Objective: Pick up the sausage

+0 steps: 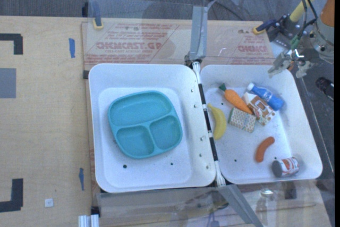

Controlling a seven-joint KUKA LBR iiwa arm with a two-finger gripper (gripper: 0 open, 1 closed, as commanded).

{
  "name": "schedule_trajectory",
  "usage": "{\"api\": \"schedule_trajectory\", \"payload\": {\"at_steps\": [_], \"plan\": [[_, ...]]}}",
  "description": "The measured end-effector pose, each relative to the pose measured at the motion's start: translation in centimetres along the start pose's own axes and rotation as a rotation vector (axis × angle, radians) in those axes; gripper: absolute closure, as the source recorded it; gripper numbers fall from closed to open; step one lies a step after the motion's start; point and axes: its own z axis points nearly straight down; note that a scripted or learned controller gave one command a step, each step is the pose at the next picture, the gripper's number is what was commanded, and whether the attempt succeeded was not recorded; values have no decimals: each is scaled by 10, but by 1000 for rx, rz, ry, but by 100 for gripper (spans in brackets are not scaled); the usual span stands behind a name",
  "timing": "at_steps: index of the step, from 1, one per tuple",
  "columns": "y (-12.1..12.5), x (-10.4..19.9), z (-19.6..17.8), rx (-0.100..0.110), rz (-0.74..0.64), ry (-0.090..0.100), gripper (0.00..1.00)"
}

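Gripper [289, 61] (can't tell its state) hovers over the right bin's [305, 114] far corner, so approach step: needs to swing down to the sausage [264, 149].

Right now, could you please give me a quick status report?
Tool above right bin's far corner, holding nothing. Sausage lying free in right bin. Can just beside it.

Fixed overhead slant onto both bins [186, 74]
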Motion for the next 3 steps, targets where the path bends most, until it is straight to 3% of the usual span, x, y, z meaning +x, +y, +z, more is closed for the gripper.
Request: {"api": "schedule_trajectory", "payload": {"at_steps": [1, 2, 3], "plan": [[-74, -14, 100, -15, -147, -1, 0], [-122, -5, 134, -18, -64, 9, 0], [-160, 8, 136, -16, -51, -3, 0]]}}
